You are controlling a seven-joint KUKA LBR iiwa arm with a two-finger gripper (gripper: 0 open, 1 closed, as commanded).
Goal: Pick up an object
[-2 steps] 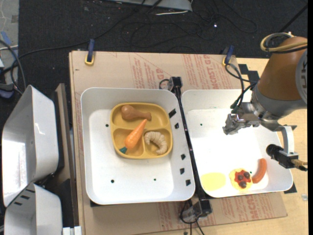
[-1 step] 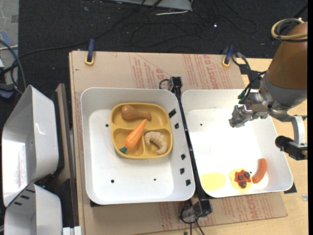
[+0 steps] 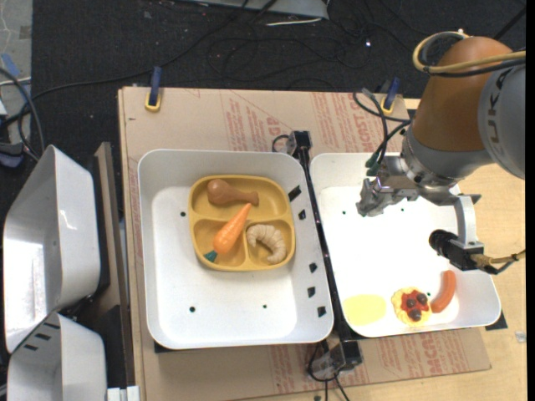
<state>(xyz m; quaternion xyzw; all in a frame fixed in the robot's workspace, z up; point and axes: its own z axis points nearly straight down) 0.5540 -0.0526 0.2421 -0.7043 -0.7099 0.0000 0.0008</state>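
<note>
My gripper (image 3: 372, 203) hangs over the upper part of the right bin (image 3: 351, 170), above bare white floor. Along that bin's near edge lie a flat yellow disc (image 3: 365, 308), a small pizza-like piece with red and dark toppings (image 3: 410, 304), and an orange sausage (image 3: 444, 291). In the left bin (image 3: 159, 249) sits a yellow divided plate (image 3: 198, 242) that carries a brown drumstick (image 3: 231, 193), an orange carrot (image 3: 232, 230) and a pale shrimp (image 3: 267, 241). I see nothing between the fingers.
The grey arm with its orange band (image 3: 460, 82) comes in from the upper right. A black fitting (image 3: 456, 249) sticks out over the right bin's right side. Cables trail behind the bench. White containers (image 3: 46, 232) stand off the bench at left.
</note>
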